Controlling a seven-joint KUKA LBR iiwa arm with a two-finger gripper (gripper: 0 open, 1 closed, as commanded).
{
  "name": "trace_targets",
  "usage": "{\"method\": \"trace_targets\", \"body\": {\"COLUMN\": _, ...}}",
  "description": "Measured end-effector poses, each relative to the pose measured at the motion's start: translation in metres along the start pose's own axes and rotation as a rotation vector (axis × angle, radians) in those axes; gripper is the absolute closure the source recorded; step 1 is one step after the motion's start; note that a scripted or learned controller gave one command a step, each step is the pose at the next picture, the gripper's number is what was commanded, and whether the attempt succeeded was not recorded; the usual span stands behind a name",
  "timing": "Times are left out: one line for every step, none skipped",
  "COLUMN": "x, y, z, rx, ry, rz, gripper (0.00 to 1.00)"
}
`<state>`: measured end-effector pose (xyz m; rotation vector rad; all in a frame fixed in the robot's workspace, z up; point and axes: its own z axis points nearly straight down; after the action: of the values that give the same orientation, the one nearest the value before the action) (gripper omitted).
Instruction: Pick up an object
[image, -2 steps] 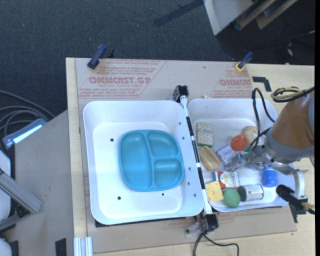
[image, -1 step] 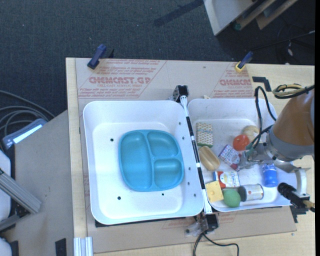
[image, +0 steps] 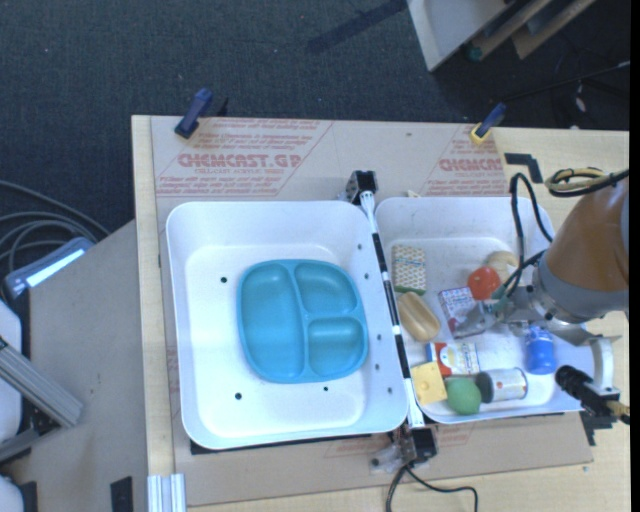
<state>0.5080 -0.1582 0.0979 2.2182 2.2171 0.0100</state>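
a: where was the gripper (image: 478, 318)?
b: low in the right bin (image: 440, 215), its grip impossible to tell, a red ball (image: 483, 282) just above it.
a: risk?
b: crowded toys beside it; a nudge could have knocked the ball away.

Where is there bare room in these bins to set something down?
Left bin: bare white floor rings the blue divided plate, widest along the left wall and the near edge. Right bin: a bare strip along the far wall, above the patterned block. Below that it is crowded around the gripper.
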Motion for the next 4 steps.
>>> {"method": "trace_targets", "body": {"x": 0.000, "y": 0.001, "z": -0.010, "rx": -0.002, "ry": 0.000, "rz": 0.000, "gripper": 1.00}}
{"method": "trace_targets", "body": {"x": 0.000, "y": 0.000, "z": -0.010, "rx": -0.001, "ry": 0.000, "rz": 0.000, "gripper": 0.00}}
{"method": "trace_targets", "body": {"x": 0.066, "y": 0.026, "z": 0.014, "rx": 0.007, "ry": -0.001, "rz": -0.001, "gripper": 0.00}}
{"method": "trace_targets", "body": {"x": 0.066, "y": 0.026, "z": 0.004, "rx": 0.006, "ry": -0.002, "rz": 0.000, "gripper": 1.00}}
